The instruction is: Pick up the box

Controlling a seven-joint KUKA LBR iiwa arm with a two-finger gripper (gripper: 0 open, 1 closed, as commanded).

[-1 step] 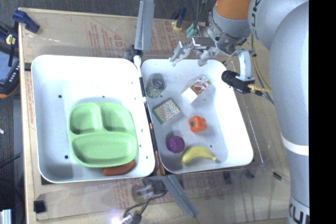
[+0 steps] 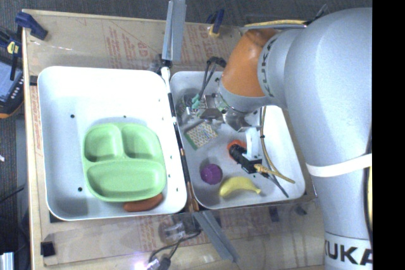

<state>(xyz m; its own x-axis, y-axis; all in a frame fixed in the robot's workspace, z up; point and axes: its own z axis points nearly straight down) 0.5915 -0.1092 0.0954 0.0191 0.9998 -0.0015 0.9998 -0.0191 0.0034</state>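
Box (image 2: 201, 134) sat in the right bin (image 2: 281, 136), toward the far-left part of it, close to the wall shared with the left bin (image 2: 63, 104). It was small and flat, with a speckled or checked print, lying on its broad face and turned at an angle to the bin walls. Nothing touched it that I could see. A purple round thing (image 2: 211, 172) lay near it on the camera side and a banana (image 2: 239, 187) beyond that, both apart from the box.

Gripper (image 2: 195, 108) was low in the same bin, just beside the box's far edge, maybe over it. The wrist and cabling blocked the view, so I could not tell how far open the claw was, or whether it had hold of anything. The box looked to be resting on the bin floor, not lifted.

Handling, as a guess: thin card, light, fairly stiff across the face but crushable if squeezed hard. The printed surface was probably a bit slick. Lying flat, it offered little height to pinch. Best take was across the 2 long edges near the middle, claw lined up with the box's skew and low against the floor. The near wall could crowd 1 side.

Left bin held a green divided tray (image 2: 123, 161) and a reddish thing (image 2: 143, 203) at its near edge. Neither mattered here.
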